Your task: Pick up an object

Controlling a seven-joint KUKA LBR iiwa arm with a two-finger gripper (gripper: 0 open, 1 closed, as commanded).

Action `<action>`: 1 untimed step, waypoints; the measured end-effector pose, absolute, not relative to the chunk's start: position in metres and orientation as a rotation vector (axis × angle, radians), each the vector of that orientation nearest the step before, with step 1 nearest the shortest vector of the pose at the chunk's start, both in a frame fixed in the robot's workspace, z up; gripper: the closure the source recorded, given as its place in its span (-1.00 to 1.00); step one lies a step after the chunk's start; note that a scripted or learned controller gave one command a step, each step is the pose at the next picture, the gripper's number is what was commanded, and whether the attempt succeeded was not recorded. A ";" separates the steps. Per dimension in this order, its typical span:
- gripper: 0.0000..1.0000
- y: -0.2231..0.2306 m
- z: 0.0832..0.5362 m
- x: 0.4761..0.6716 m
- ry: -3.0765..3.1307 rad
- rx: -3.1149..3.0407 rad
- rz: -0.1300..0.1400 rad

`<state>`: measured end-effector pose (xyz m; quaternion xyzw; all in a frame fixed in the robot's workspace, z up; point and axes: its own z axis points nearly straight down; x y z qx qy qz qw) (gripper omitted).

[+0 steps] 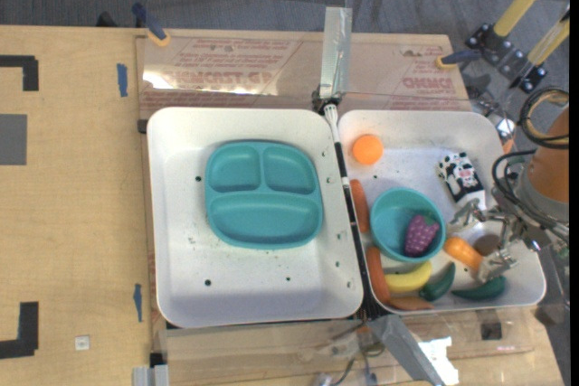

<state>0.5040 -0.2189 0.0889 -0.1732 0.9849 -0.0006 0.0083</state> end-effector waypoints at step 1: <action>-1.00 -0.208 0.089 0.494 3.073 -0.568 -0.004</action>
